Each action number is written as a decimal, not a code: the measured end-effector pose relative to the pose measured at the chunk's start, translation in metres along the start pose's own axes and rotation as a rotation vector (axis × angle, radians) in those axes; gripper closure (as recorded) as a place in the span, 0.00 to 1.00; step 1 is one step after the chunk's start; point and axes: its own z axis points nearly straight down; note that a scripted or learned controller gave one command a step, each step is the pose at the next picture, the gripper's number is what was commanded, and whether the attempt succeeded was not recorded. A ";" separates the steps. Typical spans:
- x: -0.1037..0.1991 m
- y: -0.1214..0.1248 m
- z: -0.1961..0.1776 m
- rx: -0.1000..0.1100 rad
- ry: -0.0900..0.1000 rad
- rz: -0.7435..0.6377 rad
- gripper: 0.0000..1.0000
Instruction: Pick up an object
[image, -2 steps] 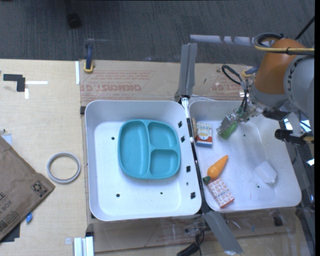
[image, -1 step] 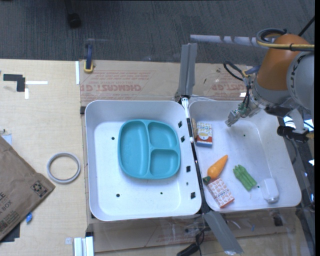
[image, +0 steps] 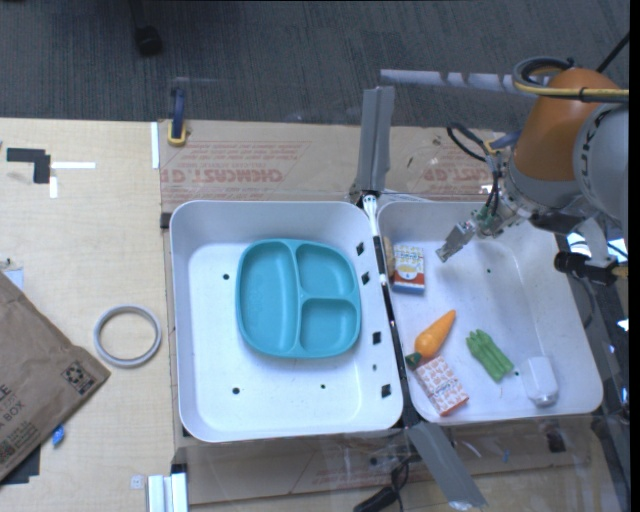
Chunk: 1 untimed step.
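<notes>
Your pincer (image: 452, 243) hovers over the right bin (image: 560, 300); I cannot tell its opening. Descend carelessly and you'll clip the small carton (image: 408, 268) against the bin's left wall.

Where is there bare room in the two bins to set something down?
Left bin: bare floor rings the teal divided plate, widest below it. Right bin: free upper middle, beneath the end effector. Crowded lower down: carrot, green beans, red-and-white packet.

Bench (image: 90, 230) bears two bins (image: 190, 330), tape ring (image: 127, 334), cardboard (image: 35, 375).
</notes>
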 end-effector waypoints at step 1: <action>0.071 -0.036 -0.005 0.010 0.010 -0.108 0.00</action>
